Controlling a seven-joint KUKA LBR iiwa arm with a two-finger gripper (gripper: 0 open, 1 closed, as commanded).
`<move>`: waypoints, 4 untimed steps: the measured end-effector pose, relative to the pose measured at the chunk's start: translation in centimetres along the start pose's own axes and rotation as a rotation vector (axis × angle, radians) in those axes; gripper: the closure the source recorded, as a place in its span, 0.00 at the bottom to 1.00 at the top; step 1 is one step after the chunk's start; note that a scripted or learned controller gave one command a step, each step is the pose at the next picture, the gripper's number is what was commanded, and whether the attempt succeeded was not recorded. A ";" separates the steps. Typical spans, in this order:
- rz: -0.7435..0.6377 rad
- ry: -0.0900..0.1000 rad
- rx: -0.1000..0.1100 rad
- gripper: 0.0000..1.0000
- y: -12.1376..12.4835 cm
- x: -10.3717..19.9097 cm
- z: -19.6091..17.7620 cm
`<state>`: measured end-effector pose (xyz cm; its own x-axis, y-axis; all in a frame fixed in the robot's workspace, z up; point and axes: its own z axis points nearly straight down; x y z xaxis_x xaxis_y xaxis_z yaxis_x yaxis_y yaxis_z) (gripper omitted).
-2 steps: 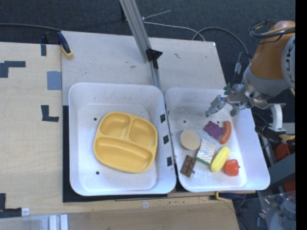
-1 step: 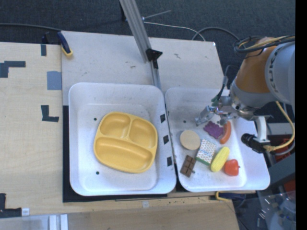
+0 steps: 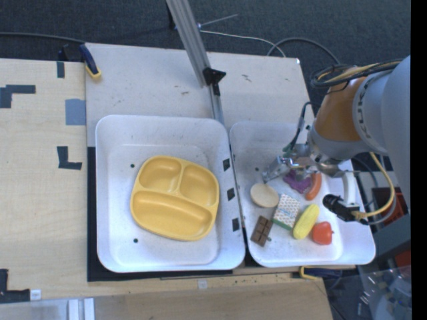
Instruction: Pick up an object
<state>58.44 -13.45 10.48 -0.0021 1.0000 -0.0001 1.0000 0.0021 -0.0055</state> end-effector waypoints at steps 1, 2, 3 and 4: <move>-0.001 0.001 -0.002 1.00 0.1 0.1 -1.2; 0.001 0.000 -0.008 1.00 -0.6 -0.3 -5.8; 0.000 0.000 -0.009 1.00 -0.5 0.6 -10.4; 0.000 -0.001 -0.011 1.00 -0.4 0.6 -15.7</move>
<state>58.08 -12.86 26.22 -0.0025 1.0000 -0.0013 1.0000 0.0025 0.0052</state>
